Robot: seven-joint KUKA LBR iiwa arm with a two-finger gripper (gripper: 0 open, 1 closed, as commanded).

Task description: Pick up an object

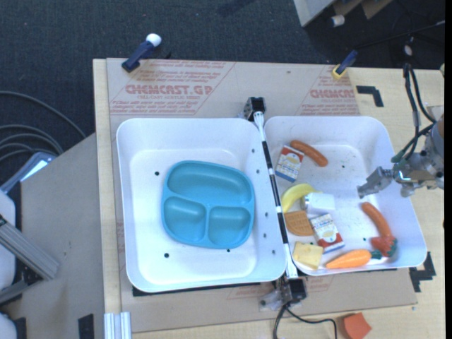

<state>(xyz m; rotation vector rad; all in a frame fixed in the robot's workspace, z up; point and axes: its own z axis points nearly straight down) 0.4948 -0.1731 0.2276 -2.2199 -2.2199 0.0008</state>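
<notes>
The right bin holds toy food: a short sausage, a small carton, a banana, a white block, a round cracker, a second carton, a cheese wedge, a carrot, a long sausage and a red piece. My gripper hangs over the right side of that bin, above the long sausage. It is open, one finger pointing left, with nothing between the fingers.
A blue divided plate lies in the left bin. Clamps sit at the bench's far edge, blue and yellow. A divider rail separates the bins. An orange block lies off the front.
</notes>
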